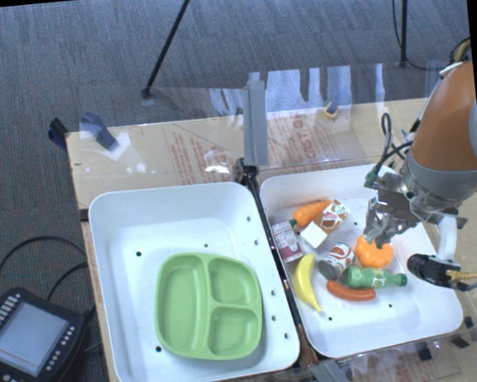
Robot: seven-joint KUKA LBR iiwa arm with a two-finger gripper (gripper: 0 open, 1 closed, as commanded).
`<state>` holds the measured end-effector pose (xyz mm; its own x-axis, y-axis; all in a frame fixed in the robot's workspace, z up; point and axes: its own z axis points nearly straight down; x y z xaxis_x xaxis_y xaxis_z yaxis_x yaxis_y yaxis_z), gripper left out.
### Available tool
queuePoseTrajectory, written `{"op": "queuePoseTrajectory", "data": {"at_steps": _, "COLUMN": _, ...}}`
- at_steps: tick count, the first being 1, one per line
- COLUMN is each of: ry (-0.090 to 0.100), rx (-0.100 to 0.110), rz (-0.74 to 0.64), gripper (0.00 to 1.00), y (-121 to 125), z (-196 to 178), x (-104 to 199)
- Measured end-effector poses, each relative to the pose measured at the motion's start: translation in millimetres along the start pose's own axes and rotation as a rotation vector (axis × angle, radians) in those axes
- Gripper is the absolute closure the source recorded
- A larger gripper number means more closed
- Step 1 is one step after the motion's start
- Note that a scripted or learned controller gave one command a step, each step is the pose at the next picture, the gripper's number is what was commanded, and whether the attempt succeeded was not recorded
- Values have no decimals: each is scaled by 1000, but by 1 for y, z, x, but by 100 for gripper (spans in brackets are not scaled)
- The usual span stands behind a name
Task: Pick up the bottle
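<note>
The two-finger metal gripper (380, 232) hangs over the right white bin (405, 321), its tip down among the toys and right above the orange pumpkin-shaped toy (375, 254). How far apart its fingers stand cannot be told from this slanted view, and nothing is visibly caught between them. The grey arm with its orange band (445, 126) reaches in from the right edge.

Just below the orange toy lies the green plastic bottle (375, 277), on its side, its cap end pointing right. Touching it underneath is a red sausage-shaped toy (351, 291). To the left sit a red-and-white can (337, 259), a yellow banana (306, 281), a white cube (313, 235), an orange carrot (309, 212) and a small dark-labelled can (285, 240).

The left white bin (124, 232) holds a green three-compartment plastic tray (208, 304). A black handheld control pendant (29, 339) lies on the carpet to the far left.
</note>
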<state>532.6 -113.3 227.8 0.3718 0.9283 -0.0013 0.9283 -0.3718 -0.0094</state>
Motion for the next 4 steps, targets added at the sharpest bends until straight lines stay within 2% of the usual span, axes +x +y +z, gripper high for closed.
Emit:
{"op": "queuePoseTrajectory", "data": {"at_steps": 1, "ry": -3, "rx": -1, "rz": 124, "gripper": 100, "y": -44, "z": -47, "x": 81}}
{"op": "queuePoseTrajectory", "data": {"at_steps": 2, "ry": -4, "rx": -5, "rz": 299, "gripper": 100, "y": -66, "z": -171, "x": 169}}
{"op": "queuePoseTrajectory", "data": {"at_steps": 3, "ry": -5, "rx": -4, "rz": 273, "gripper": 100, "y": -63, "z": -205, "x": 282}}
{"op": "queuePoseTrajectory", "data": {"at_steps": 4, "ry": -5, "rx": -5, "rz": 260, "gripper": 100, "y": -94, "z": -205, "x": 345}}
